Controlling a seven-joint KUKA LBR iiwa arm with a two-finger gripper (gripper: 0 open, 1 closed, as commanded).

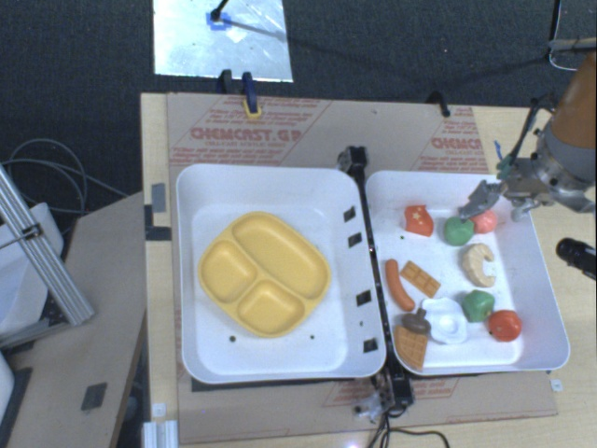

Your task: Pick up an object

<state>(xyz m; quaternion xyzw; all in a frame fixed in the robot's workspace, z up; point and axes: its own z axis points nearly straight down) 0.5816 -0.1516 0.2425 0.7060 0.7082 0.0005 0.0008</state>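
The right bin (539, 250) holds several toy foods. Among them are a red piece (418, 220), a green ball (457, 231), a pink piece (486, 221), a beige croissant (480, 264), a sausage (399, 285), a waffle (421, 278), a green pepper (478, 303), a tomato (505, 325), a white egg (449, 324) and an ice cream cone (412, 340). My gripper (487, 199) hangs over the bin's far right part, just above the pink piece and the green ball. I see nothing held in it.
The left bin (201, 194) holds a yellow divided plate (264, 273). Black clips (355, 239) sit along the wall between the two bins. A dark object (576, 253) juts in at the right edge beside the right bin.
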